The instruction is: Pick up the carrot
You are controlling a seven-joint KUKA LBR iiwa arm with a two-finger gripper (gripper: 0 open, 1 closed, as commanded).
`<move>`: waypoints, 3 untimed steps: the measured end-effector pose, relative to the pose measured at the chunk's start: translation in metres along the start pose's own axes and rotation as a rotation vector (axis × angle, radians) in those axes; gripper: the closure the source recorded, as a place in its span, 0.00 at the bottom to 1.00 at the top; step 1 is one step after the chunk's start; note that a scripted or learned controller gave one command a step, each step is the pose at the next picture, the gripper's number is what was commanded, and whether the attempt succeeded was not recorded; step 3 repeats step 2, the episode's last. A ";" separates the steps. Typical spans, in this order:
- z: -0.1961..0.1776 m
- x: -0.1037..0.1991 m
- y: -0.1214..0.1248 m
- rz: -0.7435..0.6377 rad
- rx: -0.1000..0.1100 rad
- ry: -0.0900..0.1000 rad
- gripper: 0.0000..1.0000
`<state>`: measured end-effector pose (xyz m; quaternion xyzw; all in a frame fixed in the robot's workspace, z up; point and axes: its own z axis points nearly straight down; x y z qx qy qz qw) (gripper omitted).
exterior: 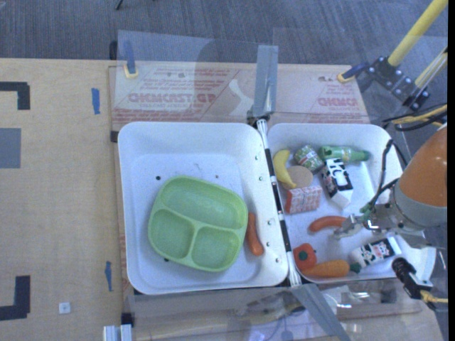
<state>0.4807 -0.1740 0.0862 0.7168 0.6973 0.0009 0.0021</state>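
Two shallow white bins side by side on a pale wooden counter, the left bin bearing a smooth green divided plate, the right bin crowded with small toy foods. Reaching in from the right bin's far side, grey arm with orange band, bent low over that bin, claw just beside a red sausage; claw's opening impossible to tell. Against the right bin's near wall, smooth tapered carrot, long axis along that wall, thin end toward the arm.

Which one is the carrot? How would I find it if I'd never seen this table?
Look in the right bin, along its near wall. The carrot lies there on its side, beside a round orange-red toy with a green top. It is plain orange, long and tapered, unlike the redder sausage farther back.
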 end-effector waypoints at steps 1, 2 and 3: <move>-0.077 0.010 -0.001 0.006 0.004 0.001 0.00; 0.000 0.036 -0.001 -0.208 0.001 0.002 0.00; 0.000 0.036 -0.001 -0.208 0.001 0.002 0.00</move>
